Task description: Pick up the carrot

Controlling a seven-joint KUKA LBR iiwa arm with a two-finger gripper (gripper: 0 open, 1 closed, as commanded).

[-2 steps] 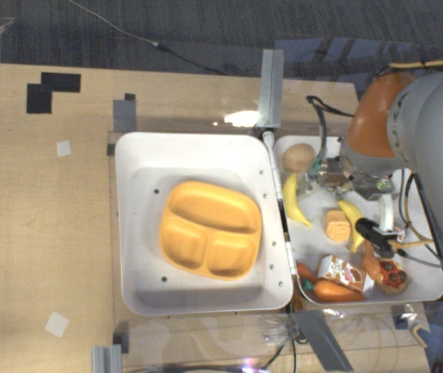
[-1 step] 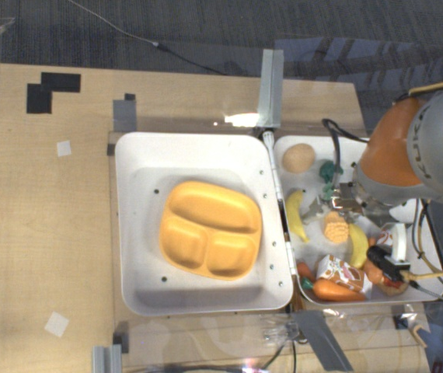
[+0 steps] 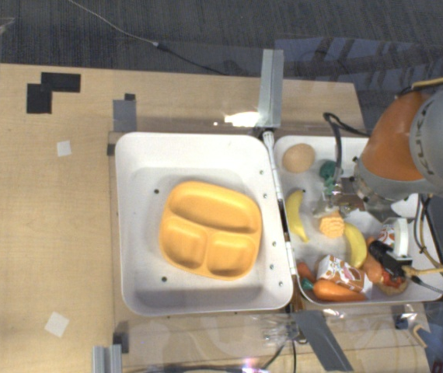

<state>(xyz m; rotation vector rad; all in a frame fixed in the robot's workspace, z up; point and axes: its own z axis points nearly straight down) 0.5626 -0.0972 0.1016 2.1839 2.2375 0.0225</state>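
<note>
Yellow plastic formed the divided tray (image 3: 208,228) in the left bin (image 3: 132,208). The carrot (image 3: 338,290) lay at the right bin's (image 3: 311,300) near edge, beside a carton (image 3: 341,270). The gripper (image 3: 335,199) hovered farther back, jaw state indeterminable, probably searching.

The fingers (image 3: 336,201) are hanging over the crowded right white bin (image 3: 312,183). Just below them a ridged yellow-orange block (image 3: 331,225) is blocking the way down. To their left a yellow banana (image 3: 296,216) is lying along the wall; to their right a second yellow banana (image 3: 354,243) is crowding in. Farther below, a printed carton (image 3: 340,270) is lying against the orange carrot (image 3: 337,290). Up-left, beside a round tan ball (image 3: 298,158), bare bin floor is showing.
</note>
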